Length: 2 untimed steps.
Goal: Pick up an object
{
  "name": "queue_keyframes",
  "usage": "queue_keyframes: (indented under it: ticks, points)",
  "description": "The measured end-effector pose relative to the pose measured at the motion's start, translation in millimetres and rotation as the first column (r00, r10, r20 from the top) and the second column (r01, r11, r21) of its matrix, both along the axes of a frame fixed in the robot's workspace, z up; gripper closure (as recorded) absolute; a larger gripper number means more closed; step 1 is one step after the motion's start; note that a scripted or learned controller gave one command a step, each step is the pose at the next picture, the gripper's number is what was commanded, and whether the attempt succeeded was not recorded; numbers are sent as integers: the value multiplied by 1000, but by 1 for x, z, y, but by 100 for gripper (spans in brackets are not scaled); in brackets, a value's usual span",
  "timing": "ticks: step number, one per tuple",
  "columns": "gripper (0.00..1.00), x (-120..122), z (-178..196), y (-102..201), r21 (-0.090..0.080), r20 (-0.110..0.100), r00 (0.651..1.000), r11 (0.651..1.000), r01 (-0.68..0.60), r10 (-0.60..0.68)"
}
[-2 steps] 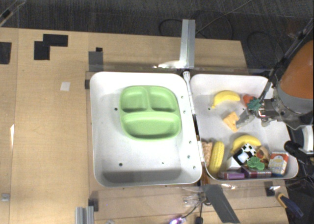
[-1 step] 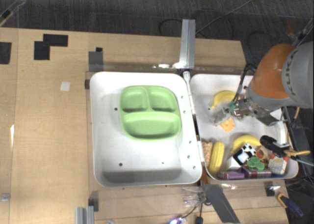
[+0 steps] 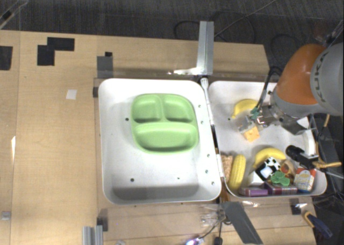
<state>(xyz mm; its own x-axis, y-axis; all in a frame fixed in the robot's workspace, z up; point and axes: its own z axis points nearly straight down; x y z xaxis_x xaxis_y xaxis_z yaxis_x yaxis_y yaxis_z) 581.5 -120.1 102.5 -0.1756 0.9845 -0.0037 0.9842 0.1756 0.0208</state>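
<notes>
My gripper (image 3: 253,119) hangs low over the middle of the right bin (image 3: 226,94), reaching in from the right under the orange band. A yellow banana-like toy (image 3: 243,107) lies just to its upper left, touching or nearly touching the fingers. A small orange-yellow cheese wedge (image 3: 251,134) lies right below the fingertips. Whether anything sits between the fingers cannot be made out. Along the bin's front edge lie a corn cob (image 3: 237,169), another banana (image 3: 269,156), a purple marker (image 3: 267,190) and several small toys.
The left bin (image 3: 110,136) holds a green divided plate (image 3: 163,122). A metal post (image 3: 206,48) stands at the back between the bins. Black cables trail across the dark floor behind the bench. Bare wooden benchtop extends to the left.
</notes>
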Motion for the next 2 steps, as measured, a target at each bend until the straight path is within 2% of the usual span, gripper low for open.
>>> queue_keyframes:
  ticks: [1,2]
  points:
    - [100,18,-12,2,-2,-9,997,997,-81,81]
    - [100,60,100,79,0,-14,1000,1000,9,-9]
